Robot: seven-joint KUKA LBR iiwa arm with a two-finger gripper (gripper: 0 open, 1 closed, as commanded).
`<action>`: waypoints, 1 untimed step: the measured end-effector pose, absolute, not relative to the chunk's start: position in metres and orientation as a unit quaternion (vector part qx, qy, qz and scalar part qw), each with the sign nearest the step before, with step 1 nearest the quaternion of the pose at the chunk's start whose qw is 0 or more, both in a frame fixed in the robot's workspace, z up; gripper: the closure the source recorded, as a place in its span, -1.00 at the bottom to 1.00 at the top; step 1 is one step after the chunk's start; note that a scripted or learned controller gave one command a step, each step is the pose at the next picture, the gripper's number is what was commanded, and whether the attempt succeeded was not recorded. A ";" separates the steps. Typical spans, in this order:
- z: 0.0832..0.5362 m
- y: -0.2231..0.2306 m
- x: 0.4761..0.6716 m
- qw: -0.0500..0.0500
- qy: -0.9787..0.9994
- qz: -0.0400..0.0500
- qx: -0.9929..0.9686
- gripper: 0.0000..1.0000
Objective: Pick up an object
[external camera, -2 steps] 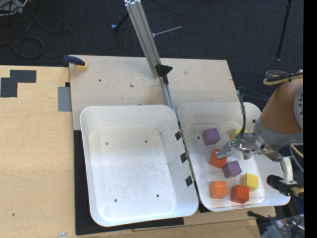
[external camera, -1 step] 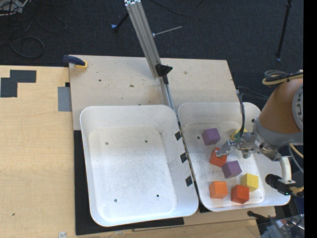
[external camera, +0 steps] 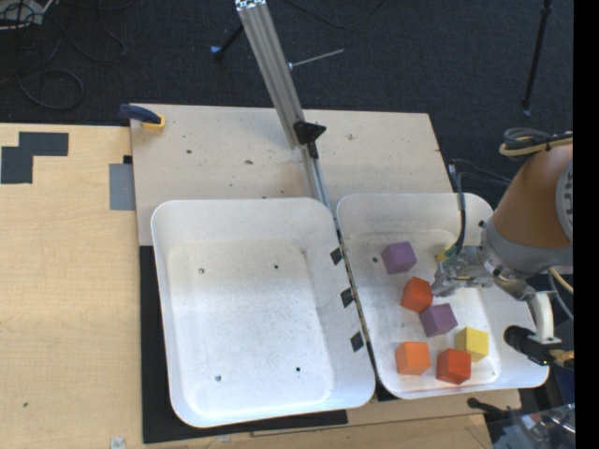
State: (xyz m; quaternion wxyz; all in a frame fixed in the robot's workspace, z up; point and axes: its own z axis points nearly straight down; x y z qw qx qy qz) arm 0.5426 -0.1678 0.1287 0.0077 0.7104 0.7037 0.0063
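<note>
The right bin (external camera: 412, 215) holds several small blocks: a purple cube (external camera: 400, 256), a red-orange block (external camera: 416, 295), a second purple cube (external camera: 438, 319), a yellow cube (external camera: 473, 341), an orange cube (external camera: 412, 357) and a red block (external camera: 454, 365). My gripper (external camera: 453, 276) hangs low over the bin's right half, just right of the red-orange block and above the second purple cube. The wrist hides its fingertips, and no block shows between them.
The left bin (external camera: 187, 223) lies beside the right one, with black clips (external camera: 344, 296) along the shared wall. A slanted aluminium post (external camera: 276, 68) rises behind the bins. A yellow-tipped clamp (external camera: 142, 115) lies at the board's back left corner.
</note>
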 end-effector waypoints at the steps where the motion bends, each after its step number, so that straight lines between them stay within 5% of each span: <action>1: 0.192 -0.167 0.544 0.002 0.708 0.001 0.706 1.00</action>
